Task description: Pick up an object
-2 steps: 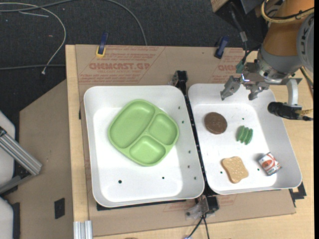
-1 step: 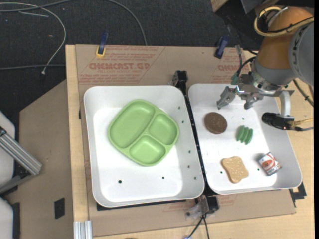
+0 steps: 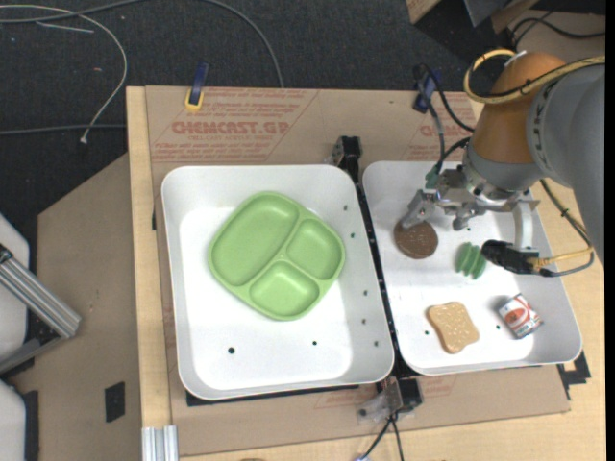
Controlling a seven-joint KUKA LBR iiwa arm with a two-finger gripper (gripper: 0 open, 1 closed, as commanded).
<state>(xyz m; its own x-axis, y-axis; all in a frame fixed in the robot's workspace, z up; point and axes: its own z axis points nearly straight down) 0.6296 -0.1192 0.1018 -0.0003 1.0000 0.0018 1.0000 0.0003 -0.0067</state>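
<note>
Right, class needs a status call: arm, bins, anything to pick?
Gripper low over brown disc, right bin. Toast, can, green piece loose nearby. Green plate in left bin.

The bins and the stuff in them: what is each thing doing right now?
Green plate: flat in the left bin, right way up.
Brown disc: flat in the right bin, beside the gripper.
Toast: lying flat.
Green piece: lying loose.
Can: on its side.

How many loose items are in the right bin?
4: a brown disc at the left under the hand, a green piece mid-bin, toast in front, a can at right. The arm may hide more.
</note>
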